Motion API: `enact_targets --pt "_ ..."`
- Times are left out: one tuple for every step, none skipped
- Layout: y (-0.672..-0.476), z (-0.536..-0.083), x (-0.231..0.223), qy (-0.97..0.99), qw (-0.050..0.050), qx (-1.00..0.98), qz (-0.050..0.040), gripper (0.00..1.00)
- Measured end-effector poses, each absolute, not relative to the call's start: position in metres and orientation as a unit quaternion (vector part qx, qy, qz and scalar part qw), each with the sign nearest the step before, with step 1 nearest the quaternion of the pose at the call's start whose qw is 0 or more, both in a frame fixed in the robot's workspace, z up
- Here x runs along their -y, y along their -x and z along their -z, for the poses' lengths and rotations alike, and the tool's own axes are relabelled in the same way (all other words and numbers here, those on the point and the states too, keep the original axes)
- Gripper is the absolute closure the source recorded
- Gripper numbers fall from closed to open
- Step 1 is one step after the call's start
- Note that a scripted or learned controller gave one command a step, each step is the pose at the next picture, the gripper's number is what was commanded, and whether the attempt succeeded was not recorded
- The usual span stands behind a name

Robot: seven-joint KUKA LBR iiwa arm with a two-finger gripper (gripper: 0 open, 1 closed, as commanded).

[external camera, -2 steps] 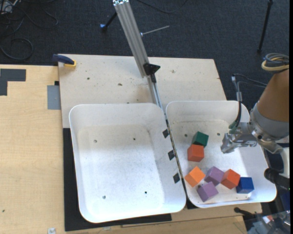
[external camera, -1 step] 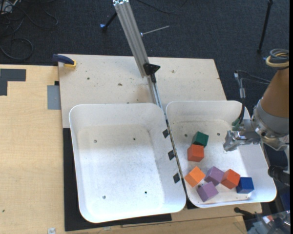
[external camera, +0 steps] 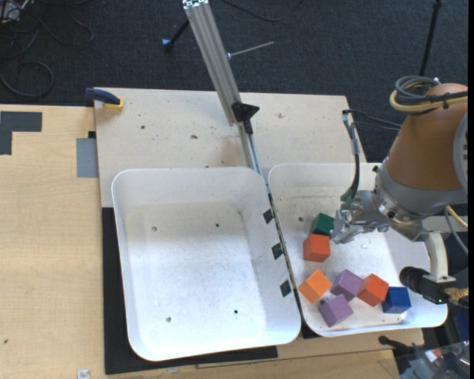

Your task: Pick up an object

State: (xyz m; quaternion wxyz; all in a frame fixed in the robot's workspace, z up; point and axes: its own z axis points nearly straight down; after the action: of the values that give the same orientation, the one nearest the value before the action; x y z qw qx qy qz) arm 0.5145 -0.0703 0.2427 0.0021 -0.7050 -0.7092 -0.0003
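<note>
In the right bin (external camera: 300, 181) lie several blocks: a green one (external camera: 323, 223), a red-orange one (external camera: 317, 248) just below it, an orange one (external camera: 315, 285), two purple ones (external camera: 347, 283) (external camera: 335, 309), another red-orange one (external camera: 373, 289) and a blue one (external camera: 396, 299). My gripper (external camera: 344, 229) reaches in from the right, low in the bin, right beside the green block and just above and right of the red-orange one. Nothing shows between its fingers.
The left bin (external camera: 142, 212) lies beside the right one, split off by a shared rim with black clips (external camera: 276, 250). A slanted aluminium bar (external camera: 217, 61) rises behind the bins. A small blue and yellow item (external camera: 104, 97) lies at the bench's far left corner.
</note>
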Motion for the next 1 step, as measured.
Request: enact_targets --pt "-0.5088 -0.2485 0.0147 0.705 0.003 0.709 -0.0002 1.00"
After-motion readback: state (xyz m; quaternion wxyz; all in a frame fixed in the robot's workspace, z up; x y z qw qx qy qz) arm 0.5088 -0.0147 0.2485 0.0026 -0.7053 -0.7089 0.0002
